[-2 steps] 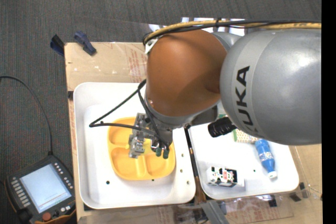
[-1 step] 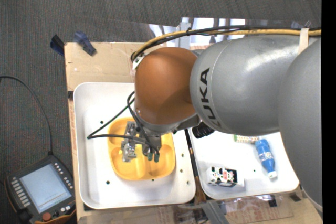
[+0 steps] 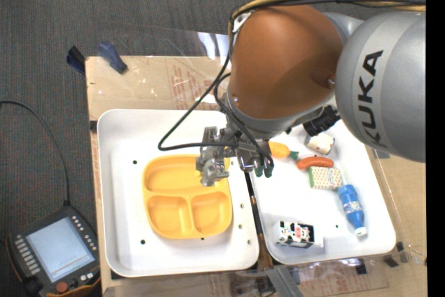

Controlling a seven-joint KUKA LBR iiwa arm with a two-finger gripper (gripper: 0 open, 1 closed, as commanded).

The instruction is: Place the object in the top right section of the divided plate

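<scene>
Pincer [image 3: 212,167] over divided plate [image 3: 186,205], left bin [image 3: 118,191]

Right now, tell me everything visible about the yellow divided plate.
The yellow divided plate looks like moulded plastic, rounded at the corners, with raised ridges splitting it into one long section at the top and two smaller ones below. It lies flat in the left white bin, toward the bin's right side. The end effector hangs over its top right part, hiding that corner. The visible sections hold nothing.

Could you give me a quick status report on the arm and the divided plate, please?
Gripper over the yellow divided plate, at its upper right edge. Whether it carries anything: unclear. Toy items sit in the right bin. Nothing blocking the plate.
</scene>
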